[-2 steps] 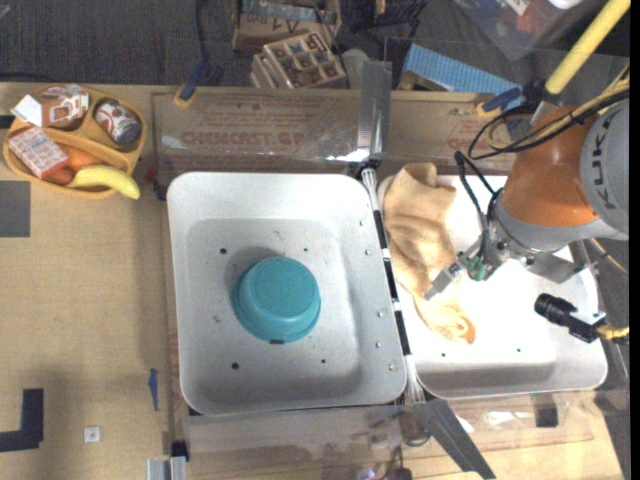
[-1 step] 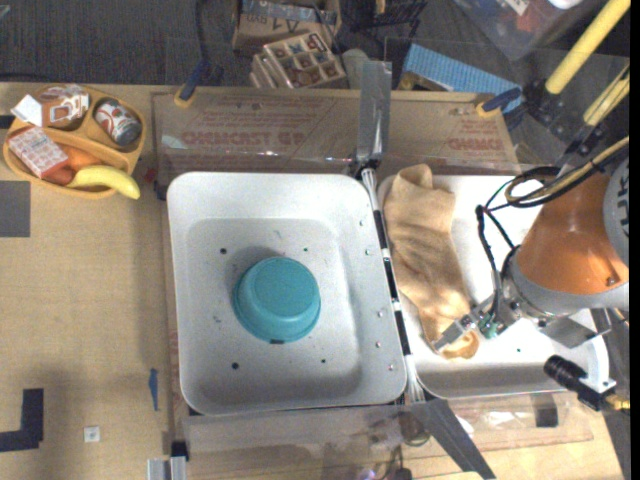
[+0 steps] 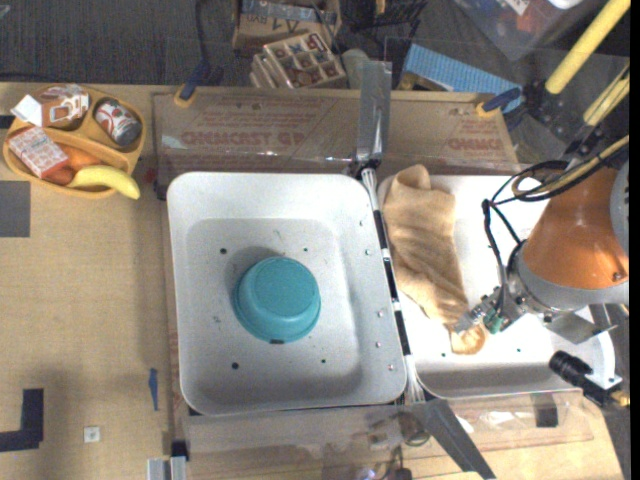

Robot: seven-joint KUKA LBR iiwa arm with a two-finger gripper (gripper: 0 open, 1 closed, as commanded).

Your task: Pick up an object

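1. Gripper (image 3: 484,320) sits low in the right bin (image 3: 530,363), at the tan cloth's (image 3: 425,248) near end; can't tell how wide it's open.
2. Cloth runs lengthwise up-left from it.

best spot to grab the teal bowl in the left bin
The teal bowl sits upside down mid-bin, so there's no open rim to pinch. Come straight down from above and close across its round sides, probably near the flat base, where it looks narrower.

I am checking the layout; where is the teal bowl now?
In the camera view the teal bowl sits upside down near the middle of the left bin, apart from the beige cloth in the right bin.
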